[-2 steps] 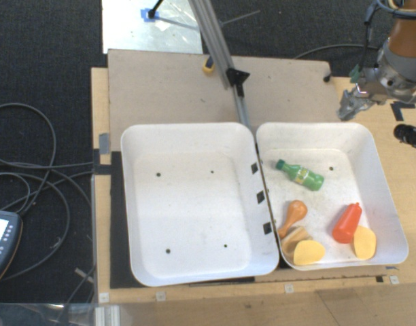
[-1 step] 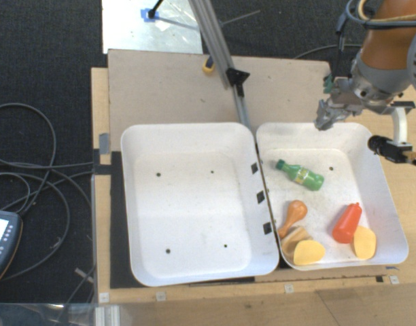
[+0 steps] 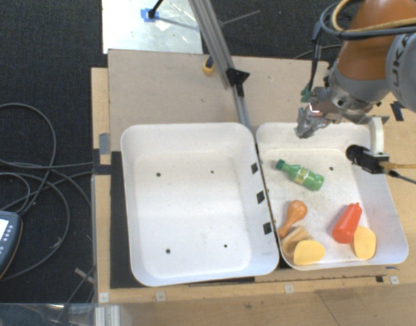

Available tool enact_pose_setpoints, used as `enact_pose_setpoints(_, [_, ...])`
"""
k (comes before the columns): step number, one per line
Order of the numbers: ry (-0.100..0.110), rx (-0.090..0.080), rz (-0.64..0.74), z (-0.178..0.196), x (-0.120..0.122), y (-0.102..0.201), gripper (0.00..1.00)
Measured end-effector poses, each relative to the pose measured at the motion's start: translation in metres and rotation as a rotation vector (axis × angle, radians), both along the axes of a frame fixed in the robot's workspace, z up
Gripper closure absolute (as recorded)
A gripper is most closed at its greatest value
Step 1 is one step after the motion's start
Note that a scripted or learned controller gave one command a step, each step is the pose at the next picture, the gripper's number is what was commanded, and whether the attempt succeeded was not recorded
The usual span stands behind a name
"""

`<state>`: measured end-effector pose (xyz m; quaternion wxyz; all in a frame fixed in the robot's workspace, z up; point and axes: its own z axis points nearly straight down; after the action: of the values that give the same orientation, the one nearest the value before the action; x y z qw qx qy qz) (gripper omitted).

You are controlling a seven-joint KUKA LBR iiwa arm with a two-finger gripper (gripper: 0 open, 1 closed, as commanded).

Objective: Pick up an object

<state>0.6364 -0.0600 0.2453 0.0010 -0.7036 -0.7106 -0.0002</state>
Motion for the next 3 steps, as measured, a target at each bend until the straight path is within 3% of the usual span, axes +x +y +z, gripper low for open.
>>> enact_pose_setpoints(2, [0.0, 0.001, 0.001, -0.01, -0.051, 0.1, 1.0])
enact_pose_setpoints(3, [0.002, 0.001, 0.001, -0.014, -0.088, 0.151, 1.0])
